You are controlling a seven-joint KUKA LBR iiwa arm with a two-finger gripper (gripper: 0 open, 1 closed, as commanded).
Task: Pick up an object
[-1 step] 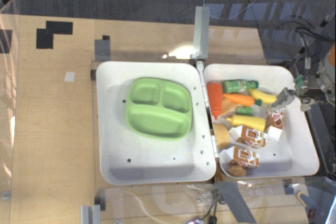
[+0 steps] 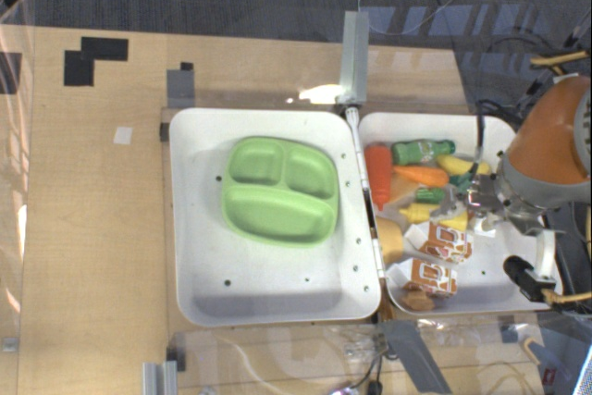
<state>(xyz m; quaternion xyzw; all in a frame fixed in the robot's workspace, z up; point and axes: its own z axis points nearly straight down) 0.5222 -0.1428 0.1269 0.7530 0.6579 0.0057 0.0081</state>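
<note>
Reaching into the right-hand bin [image 2: 499,296] from the right, with the grey and orange arm [image 2: 555,143] low over the heap of toy food. Looks like the approach step of the pick, not yet a lift. Gripper [image 2: 479,197] sitting at the right of the pile, just beside a yellow piece [image 2: 455,166] and above 2 small orange-and-white cartons [image 2: 450,241]. Cannot tell how the gripper stands, nor whether anything is in its hold: too small and too cluttered at that spot.

Candidate things all lying in that same bin: a long red-orange piece [image 2: 377,173] along the left wall, a green bottle-like piece [image 2: 424,149] at the top, an orange carrot-like piece [image 2: 425,175] just below it, a second carton [image 2: 433,275] nearer the front, a brownish lump [image 2: 418,298] touching the front wall. Left-hand bin [image 2: 199,291] bearing a green 3-compartment plate [image 2: 279,190], well apart from the arm and probably not the target.

Next move, judging from this: settling on 1 piece at the pile's right, likely the carton or the yellow piece, closing squarely on it, then rising straight up. Calls for care with crowding, since neighbours touch and could be dragged or knocked.
</note>
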